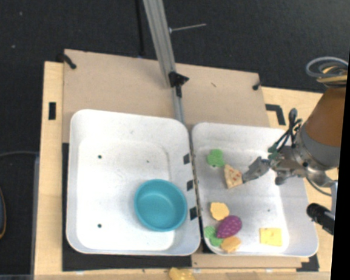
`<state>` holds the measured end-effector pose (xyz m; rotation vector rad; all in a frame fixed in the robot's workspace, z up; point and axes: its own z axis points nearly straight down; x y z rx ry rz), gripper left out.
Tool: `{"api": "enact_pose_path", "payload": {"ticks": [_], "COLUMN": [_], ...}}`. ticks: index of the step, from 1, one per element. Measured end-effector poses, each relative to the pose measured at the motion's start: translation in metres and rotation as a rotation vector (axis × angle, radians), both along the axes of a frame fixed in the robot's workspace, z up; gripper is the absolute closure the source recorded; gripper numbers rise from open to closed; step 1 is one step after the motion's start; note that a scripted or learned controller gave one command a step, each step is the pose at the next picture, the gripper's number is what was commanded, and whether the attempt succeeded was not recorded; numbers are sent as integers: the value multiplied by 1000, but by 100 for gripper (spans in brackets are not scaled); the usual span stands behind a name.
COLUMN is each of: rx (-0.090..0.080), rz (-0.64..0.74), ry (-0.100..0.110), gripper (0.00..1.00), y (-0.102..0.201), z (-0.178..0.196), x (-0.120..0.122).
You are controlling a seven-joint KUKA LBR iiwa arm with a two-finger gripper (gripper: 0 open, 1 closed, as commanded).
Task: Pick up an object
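Overhead slanted view of the tabletop (124, 92) bearing 2 shallow white bins side by side. The grey arm with its orange band (330, 119) reaches in from the right edge of the view, and its claw (252, 172) sits low inside the right bin (248, 137), pointing toward the bin's middle. The claw's tip meets the right edge of a pale wedge with red spots, resembling a pizza slice (232, 177); the resolution does not show whether the fingers are spread or closed, nor whether the slice lies between them, so the claw's state cannot be told.

Positions relative to the claw: a small green toy (215, 157) lies just beyond the pizza slice, on the side away from the arm and slightly toward the far wall. Toward the near wall of the same bin lies a cluster of 4 pieces: a yellow-orange piece (219, 211), a purple grape-like bunch (230, 225) touching it, a green piece (212, 235) at the bin's corner, and an orange piece (231, 244) against the near rim. A yellow square block (270, 236) rests near the rim, below the claw's wrist and apart from the cluster.

The left bin (102, 136), well apart from the claw, holds a teal bowl (160, 204) upright near the dividing walls. A yellow wedge (182, 278) lies on the tabletop outside both bins, in front of them.
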<state>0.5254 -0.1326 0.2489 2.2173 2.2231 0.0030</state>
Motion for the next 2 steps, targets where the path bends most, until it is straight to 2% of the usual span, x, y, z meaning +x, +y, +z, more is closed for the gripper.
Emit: {"api": "enact_pose_path", "payload": {"ticks": [1,2], "rx": [0,-1], "rz": [-2,-4], "ry": [0,7], "gripper": [0,0], "y": [0,0], "z": [0,-61], "x": [0,5]}}
